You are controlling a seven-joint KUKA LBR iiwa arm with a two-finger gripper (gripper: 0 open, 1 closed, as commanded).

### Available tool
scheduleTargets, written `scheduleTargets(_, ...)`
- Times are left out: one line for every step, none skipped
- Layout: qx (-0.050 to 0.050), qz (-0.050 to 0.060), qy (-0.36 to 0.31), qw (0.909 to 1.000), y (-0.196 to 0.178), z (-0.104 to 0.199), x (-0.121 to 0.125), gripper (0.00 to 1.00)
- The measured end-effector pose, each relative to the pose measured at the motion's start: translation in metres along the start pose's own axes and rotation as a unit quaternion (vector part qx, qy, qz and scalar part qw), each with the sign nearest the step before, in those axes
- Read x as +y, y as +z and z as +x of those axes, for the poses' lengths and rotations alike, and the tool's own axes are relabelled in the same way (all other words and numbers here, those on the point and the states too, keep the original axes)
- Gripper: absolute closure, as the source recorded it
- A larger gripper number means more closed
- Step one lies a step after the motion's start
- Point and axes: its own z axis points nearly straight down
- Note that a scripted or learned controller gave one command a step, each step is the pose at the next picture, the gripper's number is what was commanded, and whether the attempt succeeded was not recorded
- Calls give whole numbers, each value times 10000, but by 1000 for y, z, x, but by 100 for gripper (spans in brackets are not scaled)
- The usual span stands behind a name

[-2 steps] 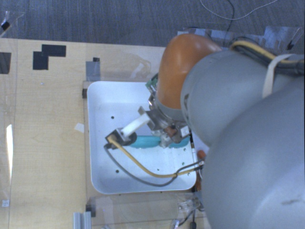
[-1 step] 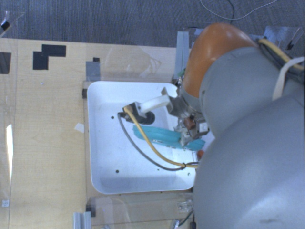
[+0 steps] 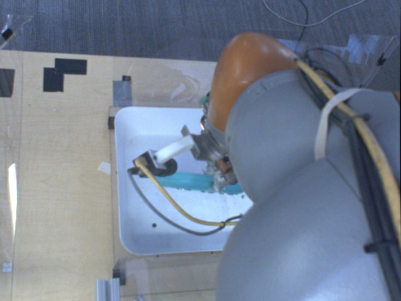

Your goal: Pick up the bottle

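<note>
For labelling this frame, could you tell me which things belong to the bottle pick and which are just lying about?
Job: teal bottle-like item; gripper over it; white bin.
Lying about: black tape marks on bench; thin cable on floor.

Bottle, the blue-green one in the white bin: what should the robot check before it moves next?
1. Bottle is in the white bin: ok.
2. Bottle lies flat on the bin floor: ok.
3. Claw is down next to the bottle: ok.
4. Whole bottle in sight: not ok, the grey arm covers its right end.
5. Bottle gripped by the claw: cannot tell.
</note>
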Motion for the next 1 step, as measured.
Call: scheduleTargets(-17,3,3,10000,-8,0,1,100)
